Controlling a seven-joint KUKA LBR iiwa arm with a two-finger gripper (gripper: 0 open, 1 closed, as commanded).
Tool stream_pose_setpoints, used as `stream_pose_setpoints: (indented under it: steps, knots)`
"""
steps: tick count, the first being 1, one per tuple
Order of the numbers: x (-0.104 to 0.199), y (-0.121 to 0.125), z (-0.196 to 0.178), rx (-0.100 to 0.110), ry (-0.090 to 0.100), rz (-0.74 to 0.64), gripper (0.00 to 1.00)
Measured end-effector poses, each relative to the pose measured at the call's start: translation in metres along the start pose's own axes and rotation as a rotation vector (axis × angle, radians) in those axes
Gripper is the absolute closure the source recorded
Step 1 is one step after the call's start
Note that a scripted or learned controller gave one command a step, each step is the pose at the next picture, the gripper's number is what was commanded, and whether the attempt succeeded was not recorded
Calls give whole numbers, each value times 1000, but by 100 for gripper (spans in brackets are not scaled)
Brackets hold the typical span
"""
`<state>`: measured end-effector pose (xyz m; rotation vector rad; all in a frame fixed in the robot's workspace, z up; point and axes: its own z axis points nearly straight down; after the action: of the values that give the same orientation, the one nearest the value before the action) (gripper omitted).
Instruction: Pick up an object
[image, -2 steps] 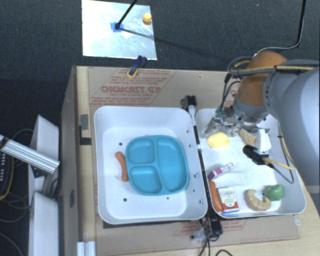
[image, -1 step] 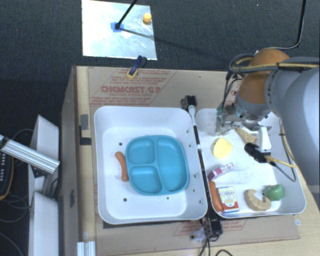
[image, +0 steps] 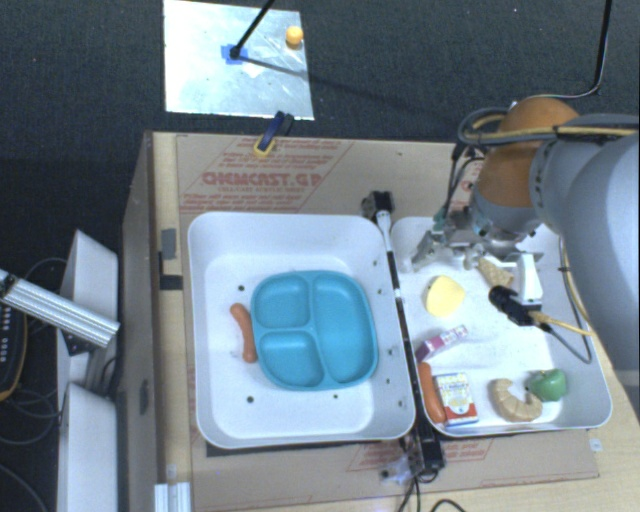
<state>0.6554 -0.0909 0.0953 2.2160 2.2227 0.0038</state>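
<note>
The gripper (image: 446, 260) hangs low over the back of the right bin (image: 590, 415). Its fingers look spread apart, with nothing between them. Just beside it, on the arm's side, lies a beige toy piece (image: 492, 272) that I cannot identify. Nearest in front of it is the yellow lemon (image: 445, 296), which I judge the likeliest thing to pick.

Further forward come a small pink-and-white tube (image: 442, 342), then a little carton (image: 455, 393) with an orange carrot (image: 430, 392) touching its side. A croissant (image: 515, 400) and a green fruit (image: 547, 383) sit near the front corner. Across the bin wall, well away from the gripper, a blue divided plate (image: 312, 330) lies with a hot dog sausage (image: 243, 330) against its rim.

The lemon is rounded and may squirt out of a closing grasp if the descent is off-centre. A drift towards the beige piece could end in a pinch on nothing.

The cardboard (image: 265, 180) behind the bins reads "CHEMCAST GP" in red. The carton's print is too small to read.
</note>
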Motion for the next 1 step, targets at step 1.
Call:
stream_pose_setpoints:
  steps: [1]
  knots:
    - [-4, -22, 11, 3, 0, 2, 0]
